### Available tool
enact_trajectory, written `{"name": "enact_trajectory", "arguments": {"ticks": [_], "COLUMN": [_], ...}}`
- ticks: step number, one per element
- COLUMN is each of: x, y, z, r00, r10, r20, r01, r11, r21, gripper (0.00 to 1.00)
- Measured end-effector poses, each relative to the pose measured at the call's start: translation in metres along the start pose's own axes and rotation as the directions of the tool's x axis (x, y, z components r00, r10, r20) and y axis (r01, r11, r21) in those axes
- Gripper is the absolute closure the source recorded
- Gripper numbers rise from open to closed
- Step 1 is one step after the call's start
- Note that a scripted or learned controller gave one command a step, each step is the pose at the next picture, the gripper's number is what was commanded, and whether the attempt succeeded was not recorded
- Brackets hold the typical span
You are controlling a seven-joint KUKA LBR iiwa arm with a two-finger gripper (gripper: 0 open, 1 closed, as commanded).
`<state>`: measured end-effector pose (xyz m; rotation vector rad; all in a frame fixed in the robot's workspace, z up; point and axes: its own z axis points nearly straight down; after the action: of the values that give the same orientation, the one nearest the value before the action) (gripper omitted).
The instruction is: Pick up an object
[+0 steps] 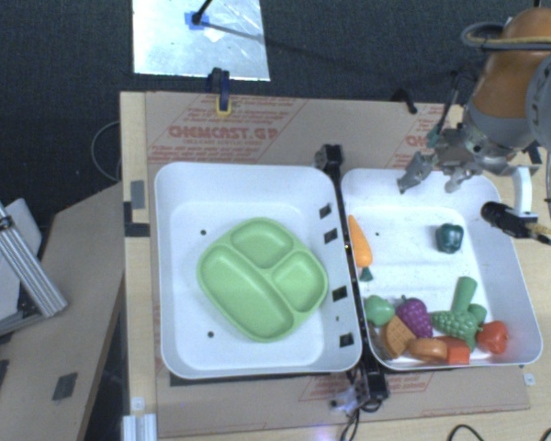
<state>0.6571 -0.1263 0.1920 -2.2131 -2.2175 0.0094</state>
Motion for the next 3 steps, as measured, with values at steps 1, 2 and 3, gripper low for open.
{"name": "enact_trajectory", "arguments": {"ticks": [1,2,3], "x": [0.000,0.003,-0.006], "y": [0.003,0.005,0.010], "z": [-0.007,0.034,0.081], "r00": [1.000,1.000,1.000], "r10": [-0.002,-0.004,0.000], "r20": [0.002,0.002,0.003], "r01": [0.002,0.004,0.000], "r11": [1.000,1.000,1.000], "r21": [-0.012,-0.010,-0.011], "gripper": [0.00,0.00,0.00]}}
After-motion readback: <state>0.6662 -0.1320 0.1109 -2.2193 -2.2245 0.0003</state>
